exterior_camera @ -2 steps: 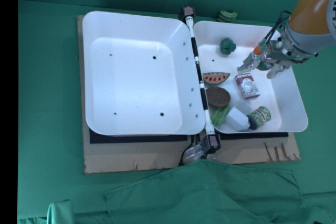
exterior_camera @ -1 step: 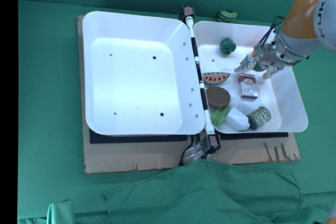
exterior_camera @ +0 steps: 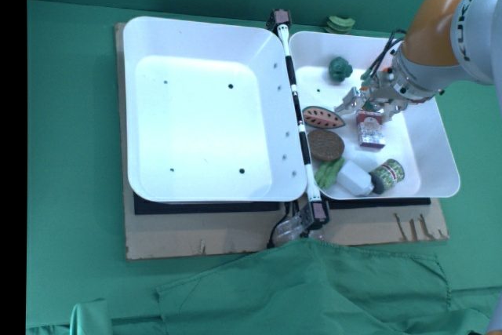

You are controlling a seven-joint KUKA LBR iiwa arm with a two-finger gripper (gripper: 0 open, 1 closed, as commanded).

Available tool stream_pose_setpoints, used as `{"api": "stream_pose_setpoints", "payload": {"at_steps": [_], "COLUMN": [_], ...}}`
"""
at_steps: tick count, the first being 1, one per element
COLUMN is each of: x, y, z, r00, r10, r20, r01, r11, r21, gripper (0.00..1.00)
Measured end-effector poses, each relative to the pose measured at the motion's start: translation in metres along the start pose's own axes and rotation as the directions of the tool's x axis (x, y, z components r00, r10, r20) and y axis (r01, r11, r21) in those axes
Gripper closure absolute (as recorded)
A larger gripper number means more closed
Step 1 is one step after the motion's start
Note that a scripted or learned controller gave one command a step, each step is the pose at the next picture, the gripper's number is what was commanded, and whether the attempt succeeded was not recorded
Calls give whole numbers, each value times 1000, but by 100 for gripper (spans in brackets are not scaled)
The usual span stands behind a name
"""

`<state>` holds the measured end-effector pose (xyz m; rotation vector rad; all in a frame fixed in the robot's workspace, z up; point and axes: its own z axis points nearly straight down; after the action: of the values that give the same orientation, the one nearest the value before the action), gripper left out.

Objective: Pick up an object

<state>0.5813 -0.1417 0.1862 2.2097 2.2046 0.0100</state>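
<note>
My gripper hangs low in the right bin, near its middle. Its fingers are spread apart, so it is open. Right under it lies a small red and white carton, whose upper end sits between the fingertips; I cannot tell whether they touch it. A dark green broccoli piece lies behind the gripper to the left. A watermelon slice and a brown round patty lie to the left by the bin's wall.
At the right bin's front lie a green pea pod, a white bottle and a green can. The left bin stands beside it. A green object rests on the bench behind the bins.
</note>
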Motion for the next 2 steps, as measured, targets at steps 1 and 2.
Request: {"api": "stream_pose_setpoints", "payload": {"at_steps": [1,2], "x": [-20,-44], "y": [24,101], "z": [1,5], "r00": [1000,1000], "r10": [0,0], "r20": [-7,-2], "r01": [0,0], "r11": [1000,1000], "r21": [4,11], "gripper": [0,0]}}
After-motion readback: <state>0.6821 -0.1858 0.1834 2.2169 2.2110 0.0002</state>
